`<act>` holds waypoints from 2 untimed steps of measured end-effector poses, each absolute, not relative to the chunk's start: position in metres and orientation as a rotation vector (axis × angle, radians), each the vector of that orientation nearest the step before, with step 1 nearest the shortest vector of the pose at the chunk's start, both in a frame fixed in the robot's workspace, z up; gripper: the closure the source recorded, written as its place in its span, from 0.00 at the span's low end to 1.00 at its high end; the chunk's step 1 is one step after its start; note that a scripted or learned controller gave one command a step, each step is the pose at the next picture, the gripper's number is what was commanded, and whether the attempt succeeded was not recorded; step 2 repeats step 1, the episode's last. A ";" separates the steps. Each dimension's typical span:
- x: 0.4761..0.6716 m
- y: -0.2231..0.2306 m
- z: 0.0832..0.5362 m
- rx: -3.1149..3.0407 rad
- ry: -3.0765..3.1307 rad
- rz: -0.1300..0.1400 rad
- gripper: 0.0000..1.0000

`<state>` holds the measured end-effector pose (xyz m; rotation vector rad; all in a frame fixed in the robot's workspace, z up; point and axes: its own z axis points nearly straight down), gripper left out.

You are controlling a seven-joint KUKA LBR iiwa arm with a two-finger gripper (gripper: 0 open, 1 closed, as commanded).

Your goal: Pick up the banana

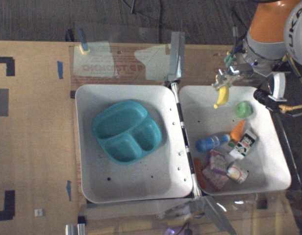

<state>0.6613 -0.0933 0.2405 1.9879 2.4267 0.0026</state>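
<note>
Overhead slanted view of the bench [33,131] with two white bins. Note the gripper [223,82] at the far edge of the right bin [278,160]: its fingers are clamped on the upper end of the banana [221,97], which hangs yellow and nearly upright below them, over the bin's far-left corner and apart from the other contents. In that bin you see a green round object [243,109] near the banana, an orange item [237,130], a blue bottle [211,142], a white carton [244,145] and a cluster of packets [217,170] toward the near side. The left bin [87,180] holds a teal divided tray [126,131].
</note>
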 end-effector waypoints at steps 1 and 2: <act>0.668 -0.138 0.265 2.028 2.392 0.003 1.00; 0.668 -0.138 0.265 2.028 2.392 0.003 1.00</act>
